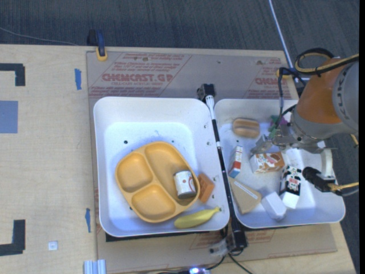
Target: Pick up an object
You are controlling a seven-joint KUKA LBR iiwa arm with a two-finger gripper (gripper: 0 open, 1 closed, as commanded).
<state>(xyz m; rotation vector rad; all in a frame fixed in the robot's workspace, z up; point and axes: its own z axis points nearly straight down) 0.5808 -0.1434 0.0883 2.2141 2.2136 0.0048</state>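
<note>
The left bin holds a yellow divided plate; a small can stands on the plate's right edge, a banana lies just below it; the right bin holds a hot dog bun, a snack packet and a small carton further right of the plate; the gripper hovers over the packet, its grip cannot be told

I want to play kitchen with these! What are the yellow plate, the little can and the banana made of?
The yellow plate looks like smooth moulded plastic: one even colour, soft shine, rounded dividers. The little can seems to be metal with a paper label, judging by its grey rim, though it could be plastic. The banana looks like a glossy plastic toy, but it might be real.
</note>
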